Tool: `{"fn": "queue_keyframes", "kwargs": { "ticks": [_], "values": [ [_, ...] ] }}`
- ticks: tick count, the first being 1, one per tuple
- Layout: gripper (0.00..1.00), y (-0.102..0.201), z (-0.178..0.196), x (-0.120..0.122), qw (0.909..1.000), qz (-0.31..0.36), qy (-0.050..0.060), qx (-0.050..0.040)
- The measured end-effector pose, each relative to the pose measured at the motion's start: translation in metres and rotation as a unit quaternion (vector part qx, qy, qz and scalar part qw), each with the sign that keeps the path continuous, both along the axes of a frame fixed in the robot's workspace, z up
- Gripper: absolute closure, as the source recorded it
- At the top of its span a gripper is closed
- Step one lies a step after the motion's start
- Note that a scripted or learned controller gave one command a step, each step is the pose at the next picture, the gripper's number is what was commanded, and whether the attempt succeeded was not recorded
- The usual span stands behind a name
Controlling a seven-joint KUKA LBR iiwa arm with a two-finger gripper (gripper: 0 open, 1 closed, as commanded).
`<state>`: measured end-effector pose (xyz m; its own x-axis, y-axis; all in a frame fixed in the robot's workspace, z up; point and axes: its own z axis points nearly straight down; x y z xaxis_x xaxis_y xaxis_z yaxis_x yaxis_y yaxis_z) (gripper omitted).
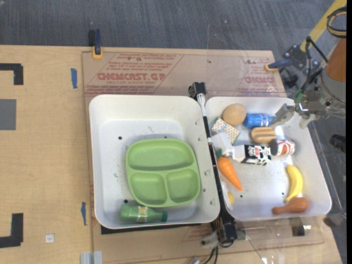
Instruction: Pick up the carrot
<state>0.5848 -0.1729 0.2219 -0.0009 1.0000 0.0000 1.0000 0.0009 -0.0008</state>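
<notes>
Two shallow white bins sit side by side on a wooden counter (44,147), seen from above at a slant.

The left bin (104,114) holds a green divided plate (163,171) near its middle. A green bottle (142,214) lies on its side along the bin's near edge, just below the plate.

The right bin (322,186) holds a scatter of toy food. The carrot (229,172) lies close to the bin's left wall, about midway along it, with its green top toward the far side and its orange tip pointing toward the near right. A black-and-white carton (257,153) lies just right of the carrot's top. Toward the far left corner are a tan round item (234,114) and a patterned packet (225,128). A blue item (258,120) lies beside the tan one, and a hot dog bun (263,134) sits just below it. A red-and-white can (285,147) lies right of the carton. A banana (295,181) lies near the right wall, and a brown drumstick (292,205) rests at the near right corner.

The grey arm reaches in from the right, with its gripper (294,113) over the bin's far right corner, well apart from the carrot. Whether the jaws are spread or pressed together cannot be told.
</notes>
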Motion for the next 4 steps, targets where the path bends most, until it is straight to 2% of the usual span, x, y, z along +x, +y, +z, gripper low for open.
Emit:
{"fn": "queue_keyframes", "kwargs": {
  "ticks": [1,2,3,4],
  "values": [
    [0.0,0.063,-0.086,-0.029,0.9975,-0.07,0.002,0.0011],
    [0.0,0.127,-0.037,-0.106,0.9997,0.025,0.003,0.002],
    [0.0,0.083,-0.127,-0.104,0.9999,0.011,-0.003,-0.0004],
    [1.0,0.083,-0.119,-0.104,0.9999,0.01,-0.003,-0.0006]
  ]
}}
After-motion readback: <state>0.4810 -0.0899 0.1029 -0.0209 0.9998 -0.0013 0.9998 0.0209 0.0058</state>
